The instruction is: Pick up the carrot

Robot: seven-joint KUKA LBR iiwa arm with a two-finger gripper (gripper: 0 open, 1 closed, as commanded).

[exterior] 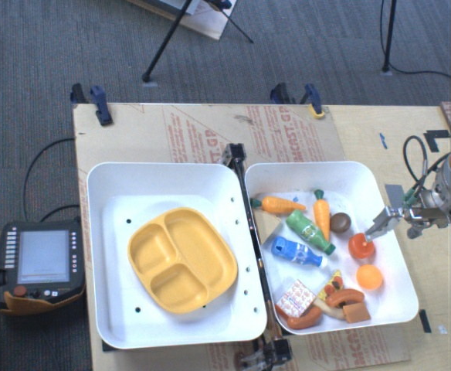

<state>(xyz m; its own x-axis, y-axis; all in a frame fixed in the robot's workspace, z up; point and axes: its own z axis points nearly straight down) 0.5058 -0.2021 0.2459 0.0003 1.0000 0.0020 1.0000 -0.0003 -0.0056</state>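
The gripper (378,226) hung at the right bin's (380,185) right edge, just above a tomato (361,247); whether its jaws were open, I cannot tell. 2 carrots (321,215) lay in that bin's upper left, well apart from it.

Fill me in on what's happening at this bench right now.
A grey robot arm reaches in from the right, and its gripper sits low over the right bin, just above a red tomato. It holds nothing that I can see. Two toy carrots, one carrot lying sideways and another carrot pointing up, rest untouched further left in that bin, among toy bottles and other play food. The left bin holds a yellow divided plate.
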